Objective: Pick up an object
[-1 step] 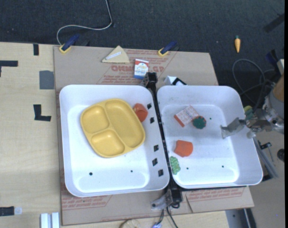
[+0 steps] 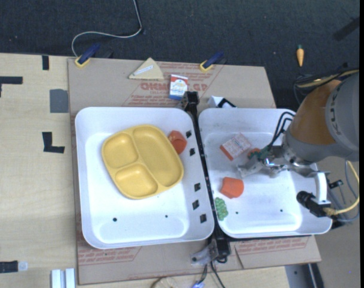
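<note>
My gripper (image 2: 249, 162) reaches from the right into the right bin (image 2: 260, 218), low over its middle. Just to its upper left lies a small pink and white packet (image 2: 235, 146). An orange-red block (image 2: 232, 187) sits below and left of the fingertips, apart from them. A green bumpy piece (image 2: 220, 208) rests by the bin's lower left wall. I see nothing held between the fingers, and their state is unclear at this angle.
The left bin (image 2: 110, 221) holds a yellow divided plate (image 2: 142, 160) with a small orange cup (image 2: 178, 141) at its right edge. A small red and white carton (image 2: 178, 87) and a tan wedge (image 2: 147, 70) lie on the cardboard behind the bins.
</note>
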Robot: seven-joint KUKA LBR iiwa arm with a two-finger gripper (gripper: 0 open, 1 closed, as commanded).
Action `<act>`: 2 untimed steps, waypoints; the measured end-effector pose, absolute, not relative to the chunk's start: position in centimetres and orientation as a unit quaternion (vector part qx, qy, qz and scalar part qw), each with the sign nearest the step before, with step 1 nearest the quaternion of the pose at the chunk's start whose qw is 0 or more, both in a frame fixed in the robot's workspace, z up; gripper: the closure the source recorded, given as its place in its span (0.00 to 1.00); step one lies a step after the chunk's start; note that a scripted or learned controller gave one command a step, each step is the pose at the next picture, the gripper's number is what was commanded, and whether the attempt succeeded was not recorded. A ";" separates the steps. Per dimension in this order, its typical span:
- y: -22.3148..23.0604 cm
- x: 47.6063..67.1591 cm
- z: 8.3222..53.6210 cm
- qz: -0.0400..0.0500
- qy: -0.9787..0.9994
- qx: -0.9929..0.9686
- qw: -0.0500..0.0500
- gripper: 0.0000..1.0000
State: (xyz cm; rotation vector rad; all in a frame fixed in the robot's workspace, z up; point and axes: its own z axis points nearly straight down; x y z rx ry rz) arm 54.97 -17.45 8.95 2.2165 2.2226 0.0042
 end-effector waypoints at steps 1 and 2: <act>-13.7 62.3 8.7 0.002 0.708 0.706 0.002 0.00; -15.5 66.3 8.3 -0.007 0.706 0.708 -0.016 0.00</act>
